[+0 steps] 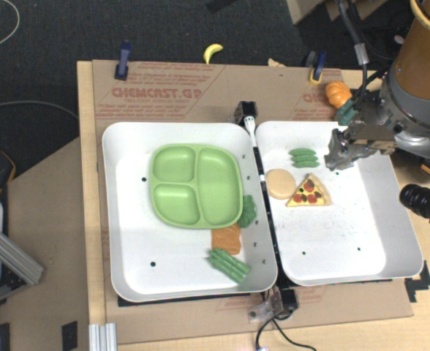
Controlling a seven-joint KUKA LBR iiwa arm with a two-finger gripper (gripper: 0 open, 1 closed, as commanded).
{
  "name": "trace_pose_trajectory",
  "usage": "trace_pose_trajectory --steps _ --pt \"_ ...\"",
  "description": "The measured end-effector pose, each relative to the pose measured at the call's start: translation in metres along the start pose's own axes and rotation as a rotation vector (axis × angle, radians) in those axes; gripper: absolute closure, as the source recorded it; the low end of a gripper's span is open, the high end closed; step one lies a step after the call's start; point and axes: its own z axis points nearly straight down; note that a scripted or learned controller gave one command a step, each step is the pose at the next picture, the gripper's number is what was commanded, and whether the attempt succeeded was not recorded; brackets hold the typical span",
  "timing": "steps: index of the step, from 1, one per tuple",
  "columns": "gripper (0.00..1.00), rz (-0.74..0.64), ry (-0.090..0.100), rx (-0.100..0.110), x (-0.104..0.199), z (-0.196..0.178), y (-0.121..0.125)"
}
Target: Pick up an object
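In the right bin (361, 232) lie a pizza slice (308, 192), a tan round cookie (279, 183) and a small green pea pod (303, 156). My gripper (337, 159) hangs over the bin's upper right part, just right of the pea pod and above the pizza slice. Nothing shows between its fingers. In the left bin (127, 218) sits a green divided plate (197, 186), with an orange piece (227, 240), a green bean bunch (228, 265) and a dark green piece (248, 209) at its lower right.
An orange toy (338, 93) and a yellow banana (212, 51) lie outside the bins at the back. Blue clamps (123, 61) hold the board. The lower half of the right bin is bare white floor.
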Motion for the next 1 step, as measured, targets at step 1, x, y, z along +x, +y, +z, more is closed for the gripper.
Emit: trace_pose_trajectory --steps 1 --pt "1.0 -0.018 0.004 0.002 0.0916 -0.0165 -0.0009"
